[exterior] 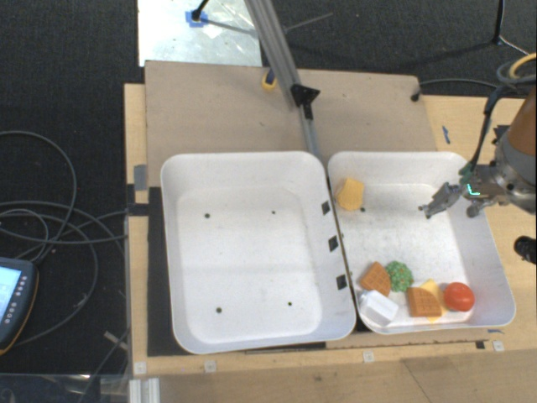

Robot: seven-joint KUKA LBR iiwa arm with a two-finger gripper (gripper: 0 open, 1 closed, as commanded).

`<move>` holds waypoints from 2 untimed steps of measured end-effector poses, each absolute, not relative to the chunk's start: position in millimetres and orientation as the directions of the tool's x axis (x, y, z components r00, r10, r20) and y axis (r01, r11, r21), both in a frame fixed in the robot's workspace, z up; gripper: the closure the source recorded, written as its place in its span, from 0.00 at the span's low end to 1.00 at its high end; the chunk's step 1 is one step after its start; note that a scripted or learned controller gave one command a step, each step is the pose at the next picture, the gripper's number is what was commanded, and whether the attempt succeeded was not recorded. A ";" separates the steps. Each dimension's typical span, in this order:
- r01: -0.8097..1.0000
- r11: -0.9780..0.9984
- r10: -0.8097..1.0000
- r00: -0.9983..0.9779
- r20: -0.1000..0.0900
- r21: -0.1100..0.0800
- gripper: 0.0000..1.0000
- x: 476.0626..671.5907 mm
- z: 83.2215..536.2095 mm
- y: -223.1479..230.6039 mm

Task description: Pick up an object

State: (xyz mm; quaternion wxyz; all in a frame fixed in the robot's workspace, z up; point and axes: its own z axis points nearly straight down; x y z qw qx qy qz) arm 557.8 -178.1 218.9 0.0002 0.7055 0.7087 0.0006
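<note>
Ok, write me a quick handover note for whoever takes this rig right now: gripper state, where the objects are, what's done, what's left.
Gripper: fingers spread open, holding nothing, over the right-hand white bin near its right wall.
Objects, all in that bin: yellow foam cube at the back left corner; along the front edge, an orange wedge, green broccoli-like piece, white block, waffle-patterned orange piece and red ball.
Done: nothing picked yet.
Left: descend on one object, close, lift.

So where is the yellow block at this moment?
The yellow block lies in the right bin, at its far left corner beside the wall shared with the left bin, apart from the toys along the near edge.
</note>
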 end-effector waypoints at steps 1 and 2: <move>1.000 0.000 1.000 0.000 0.001 -0.003 0.00 553.4 174.6 -183.7; 1.000 0.001 1.000 -0.001 0.002 -0.004 0.00 558.8 114.4 -179.4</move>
